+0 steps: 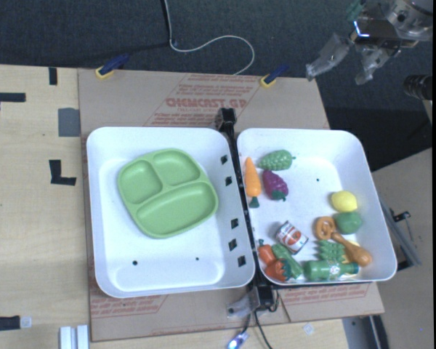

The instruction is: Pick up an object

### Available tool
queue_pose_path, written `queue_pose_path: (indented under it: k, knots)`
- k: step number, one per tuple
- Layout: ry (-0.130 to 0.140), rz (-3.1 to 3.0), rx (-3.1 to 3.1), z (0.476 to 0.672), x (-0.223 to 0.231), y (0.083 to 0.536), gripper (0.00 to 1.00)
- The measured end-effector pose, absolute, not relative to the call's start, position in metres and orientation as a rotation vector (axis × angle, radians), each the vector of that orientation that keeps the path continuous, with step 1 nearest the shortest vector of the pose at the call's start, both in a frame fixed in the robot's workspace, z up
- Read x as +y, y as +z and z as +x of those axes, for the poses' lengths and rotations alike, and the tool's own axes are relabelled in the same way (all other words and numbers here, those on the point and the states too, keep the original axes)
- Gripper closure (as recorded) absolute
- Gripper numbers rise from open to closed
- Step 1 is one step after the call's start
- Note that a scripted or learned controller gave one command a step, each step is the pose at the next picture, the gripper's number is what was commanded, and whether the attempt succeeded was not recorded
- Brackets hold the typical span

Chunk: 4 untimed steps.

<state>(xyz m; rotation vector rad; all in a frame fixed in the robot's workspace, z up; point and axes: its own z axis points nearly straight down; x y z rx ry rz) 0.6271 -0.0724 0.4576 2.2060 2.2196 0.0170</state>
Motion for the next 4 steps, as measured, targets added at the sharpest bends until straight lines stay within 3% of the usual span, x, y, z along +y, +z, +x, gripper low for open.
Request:
queue_pose_path:
  k: [1, 2, 3, 4]
  knots:
    - [-0.003, 2.217, 2.224, 0.628, -0.074, 0.456, 1.0]
    - [-0.008, 2.22, 2.232, 0.577, -0.018, 0.402, 1.0]
    - [0.003, 2.217, 2.223, 0.526, -0.021, 0.471, 1.0]
    - [-0.005, 2.214, 2.235, 0.482, 0.05, 0.444, 1.0]
